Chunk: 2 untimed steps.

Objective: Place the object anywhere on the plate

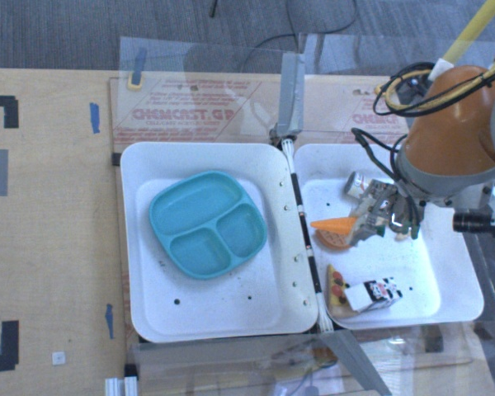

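A blue three-compartment plate [206, 223] lies in the left bin [140, 304]. In the right bin [454, 295], an orange carrot-shaped piece [334, 223] rests across a round orange piece [332, 238] near the left wall. My gripper [389, 224] hangs low over the right bin, just right of the carrot piece. It stands open, with nothing between its fingers. Its left finger [366, 225] is close to the carrot's right end; whether they touch I cannot tell.
A white carton with black patches [378, 293] and a pizza-slice toy [337, 290] lie at the front of the right bin. A divider ridge [301, 229] separates the bins. The orange arm body [454, 122] and its cables overhang the right bin's back right.
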Motion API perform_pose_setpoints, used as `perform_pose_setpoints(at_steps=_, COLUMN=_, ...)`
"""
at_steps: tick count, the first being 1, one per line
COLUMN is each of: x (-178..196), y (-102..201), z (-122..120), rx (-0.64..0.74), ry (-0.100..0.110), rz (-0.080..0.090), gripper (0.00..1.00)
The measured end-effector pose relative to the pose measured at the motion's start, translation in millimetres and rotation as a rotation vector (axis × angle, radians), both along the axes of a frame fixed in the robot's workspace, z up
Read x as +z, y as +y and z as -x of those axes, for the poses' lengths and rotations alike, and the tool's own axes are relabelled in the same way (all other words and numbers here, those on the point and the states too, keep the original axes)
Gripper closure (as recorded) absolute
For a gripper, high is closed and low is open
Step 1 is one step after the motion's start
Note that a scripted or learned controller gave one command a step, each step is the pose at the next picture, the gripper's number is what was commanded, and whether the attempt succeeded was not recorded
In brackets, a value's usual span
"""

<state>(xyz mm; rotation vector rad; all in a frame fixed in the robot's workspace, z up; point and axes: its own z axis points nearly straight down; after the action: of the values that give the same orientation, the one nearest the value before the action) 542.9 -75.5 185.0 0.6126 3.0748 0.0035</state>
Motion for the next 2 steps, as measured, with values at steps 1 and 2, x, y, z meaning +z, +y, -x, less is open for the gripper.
perform_pose_setpoints(at_steps=1, x=-0.1, y=81.3, z=-24.7, rx=-0.014, ry=0.001, rz=0.0, gripper=1.0)
perform_pose_setpoints(at_steps=2, x=0.0, y=158.8, z=-27.7, rx=0.103, ry=0.0, rz=0.0, gripper=1.0)
